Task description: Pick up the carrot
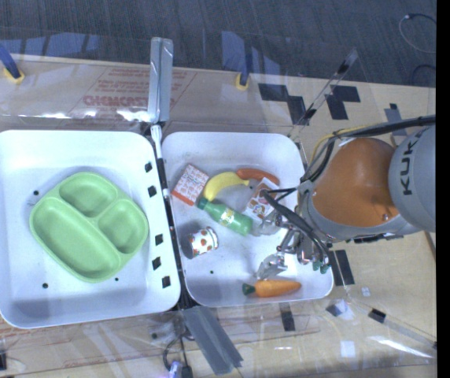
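Lying crosswise just below my hand (274, 267), the carrot (275, 288) hugs the right bin's near wall (248, 302). I'd drop straight down, fingers straddling its thickness. The fingers look parted with nothing between them, though glare blurs them. The green bottle (226, 216) beyond leaves room; the wall doesn't.

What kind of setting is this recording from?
Likely a robotics lab test bench: two white bins taped side by side, toy food such as a carrot and banana, and a carpeted floor.
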### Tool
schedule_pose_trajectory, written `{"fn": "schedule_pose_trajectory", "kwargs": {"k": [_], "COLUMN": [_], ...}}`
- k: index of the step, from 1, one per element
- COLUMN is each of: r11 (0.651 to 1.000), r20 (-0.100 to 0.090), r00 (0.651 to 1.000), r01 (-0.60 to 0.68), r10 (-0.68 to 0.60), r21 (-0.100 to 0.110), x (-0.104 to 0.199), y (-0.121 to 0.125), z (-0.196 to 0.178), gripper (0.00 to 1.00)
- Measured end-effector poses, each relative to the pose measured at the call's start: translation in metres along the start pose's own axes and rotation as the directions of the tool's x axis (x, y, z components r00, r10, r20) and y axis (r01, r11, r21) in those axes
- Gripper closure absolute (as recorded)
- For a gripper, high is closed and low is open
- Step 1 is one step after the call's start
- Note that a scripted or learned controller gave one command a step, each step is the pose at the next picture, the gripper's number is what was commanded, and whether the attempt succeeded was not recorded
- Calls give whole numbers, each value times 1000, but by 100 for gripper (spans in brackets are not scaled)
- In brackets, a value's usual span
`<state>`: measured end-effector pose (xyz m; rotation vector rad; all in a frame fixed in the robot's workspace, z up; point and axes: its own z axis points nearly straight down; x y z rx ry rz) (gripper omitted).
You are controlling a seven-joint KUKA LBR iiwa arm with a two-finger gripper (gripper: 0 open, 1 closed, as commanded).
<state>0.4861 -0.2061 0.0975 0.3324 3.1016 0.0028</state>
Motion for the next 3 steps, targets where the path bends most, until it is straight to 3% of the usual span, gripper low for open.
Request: {"fn": "schedule_pose_trajectory", "kwargs": {"k": [1,2,3], "r11": [993,937,896], "r20": [0,9,-20], "r00": [993,937,896], "r01": [122,350,444], "r10": [-122,-350,-444], "r21": [1,2,-5], "x": [1,-2,-34], "y": [0,5,4], "z": [-9,-3,-45], "gripper": [0,0,0]}}
